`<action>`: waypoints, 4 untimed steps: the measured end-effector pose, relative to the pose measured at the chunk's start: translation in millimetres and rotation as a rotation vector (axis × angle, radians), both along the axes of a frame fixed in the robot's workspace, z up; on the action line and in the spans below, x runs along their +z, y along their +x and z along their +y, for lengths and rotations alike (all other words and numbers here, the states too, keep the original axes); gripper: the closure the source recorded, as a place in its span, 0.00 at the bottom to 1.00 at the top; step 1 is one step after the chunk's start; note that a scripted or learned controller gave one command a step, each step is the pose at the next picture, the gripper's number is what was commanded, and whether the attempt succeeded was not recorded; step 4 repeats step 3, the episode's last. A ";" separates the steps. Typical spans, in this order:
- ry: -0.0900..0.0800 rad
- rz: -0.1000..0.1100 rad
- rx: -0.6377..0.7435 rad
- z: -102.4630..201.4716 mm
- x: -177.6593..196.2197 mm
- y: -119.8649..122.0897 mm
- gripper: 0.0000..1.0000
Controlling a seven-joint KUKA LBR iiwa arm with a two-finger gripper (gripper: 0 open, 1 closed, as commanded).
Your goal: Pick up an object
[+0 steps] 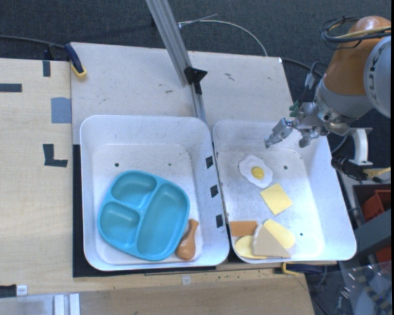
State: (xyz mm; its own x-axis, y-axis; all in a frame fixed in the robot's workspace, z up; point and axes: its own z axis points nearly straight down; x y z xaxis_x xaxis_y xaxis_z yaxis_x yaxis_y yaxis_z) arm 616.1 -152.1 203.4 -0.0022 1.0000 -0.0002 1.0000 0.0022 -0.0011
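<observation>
— Where is the gripper [290,135]?
— Over the right bin's [328,195] far edge, fingers spread, nothing between them.
— What lies nearest?
— A toy fried egg [256,172] just below it, then a yellow cheese slice [276,198]. At the near edge an orange block [243,228] touches a sandwich wedge [272,240].
— And the left bin [92,176]?
— A blue divided plate [143,214] with a drumstick [189,241] beside it.

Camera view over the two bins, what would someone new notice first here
The bright blue divided plate in the left bin stands out most, with a toy drumstick against its lower right edge. In the right bin, a toy fried egg lies near the middle, above a yellow cheese slice and a cluster of food pieces at the front edge. The gripper hangs over that bin's far right corner.
</observation>
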 end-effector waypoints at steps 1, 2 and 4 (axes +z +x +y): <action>0.001 0.000 0.002 1.1 10.0 0.4 1.00; 0.000 0.001 0.002 1.0 9.4 0.3 0.00; -0.003 -0.009 -0.001 -41.2 222.4 -27.6 0.00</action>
